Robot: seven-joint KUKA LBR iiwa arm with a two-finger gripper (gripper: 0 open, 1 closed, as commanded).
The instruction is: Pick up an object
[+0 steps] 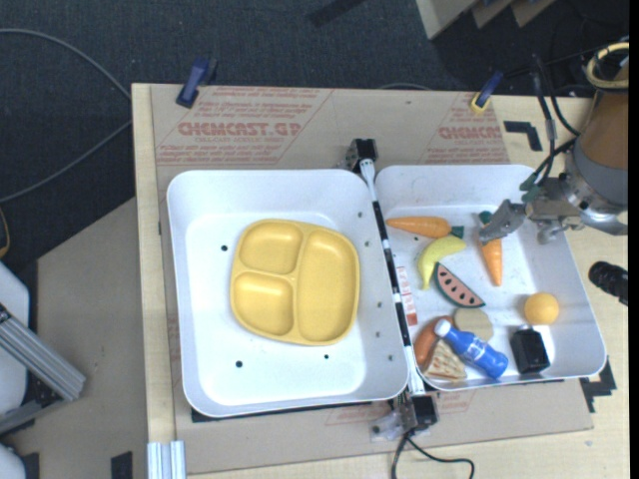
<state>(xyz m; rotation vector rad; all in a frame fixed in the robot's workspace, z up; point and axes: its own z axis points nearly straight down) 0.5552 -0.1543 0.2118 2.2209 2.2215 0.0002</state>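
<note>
The gripper (496,225) hovers in the right bin (579,277), just above an upright carrot (493,259); its finger state is unclear.

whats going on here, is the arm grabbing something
A KUKA arm reaches in from the right, its gripper low over the right bin, just above an upright toy carrot. Nothing shows between its fingers. A second carrot, banana, watermelon slice, orange and blue bottle lie there. The left bin holds a yellow divided plate.
</note>
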